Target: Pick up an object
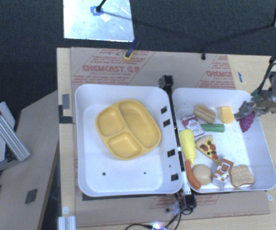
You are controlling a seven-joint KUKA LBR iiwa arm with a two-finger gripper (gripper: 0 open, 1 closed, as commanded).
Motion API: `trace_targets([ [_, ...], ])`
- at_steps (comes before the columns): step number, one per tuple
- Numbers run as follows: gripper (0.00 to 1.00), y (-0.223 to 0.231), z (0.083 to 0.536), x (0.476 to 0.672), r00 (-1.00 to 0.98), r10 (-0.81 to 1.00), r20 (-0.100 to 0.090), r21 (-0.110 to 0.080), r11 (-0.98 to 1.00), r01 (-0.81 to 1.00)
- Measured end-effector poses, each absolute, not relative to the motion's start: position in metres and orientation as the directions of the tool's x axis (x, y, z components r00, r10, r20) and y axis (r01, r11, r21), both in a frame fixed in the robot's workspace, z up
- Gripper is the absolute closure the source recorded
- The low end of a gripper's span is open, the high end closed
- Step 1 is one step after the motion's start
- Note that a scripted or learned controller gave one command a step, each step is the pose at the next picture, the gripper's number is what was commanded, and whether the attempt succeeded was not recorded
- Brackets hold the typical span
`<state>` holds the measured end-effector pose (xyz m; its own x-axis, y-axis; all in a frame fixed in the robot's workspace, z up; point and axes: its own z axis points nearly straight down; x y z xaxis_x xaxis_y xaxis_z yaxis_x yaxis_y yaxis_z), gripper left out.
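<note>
My gripper [245, 111] reaches in from the right, over the right bin's [259, 150] far right side. A small purple grape bunch [246, 123] hangs between its fingertips, just above the bin floor near the rim. Several toy foods lie in this bin: a bread roll [204, 113], a yellow cheese block [226, 114], a red-and-white carton [192, 122], a green stick [213, 127], a yellow banana [187, 143], a pizza slice [207, 147], an orange carrot [191, 174], a round bun [202, 173], a small juice box [222, 172] and a toast slice [241, 175].
The left bin [87, 171] holds a yellow divided plate [127, 128]. A black divider with clips [172, 128] runs between the bins. A shiny foil sheet [98, 13] lies beyond the bench's far edge. Metal rails [1, 128] stand at the left.
</note>
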<state>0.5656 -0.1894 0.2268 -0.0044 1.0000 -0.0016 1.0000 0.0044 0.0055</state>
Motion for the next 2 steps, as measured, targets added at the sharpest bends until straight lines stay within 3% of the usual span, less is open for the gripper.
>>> trace_targets([
  [2, 1.0, -0.079, 0.222, 0.595, -0.01, 1.0, 0.002, 0.002, 0.01, 1.0],
])
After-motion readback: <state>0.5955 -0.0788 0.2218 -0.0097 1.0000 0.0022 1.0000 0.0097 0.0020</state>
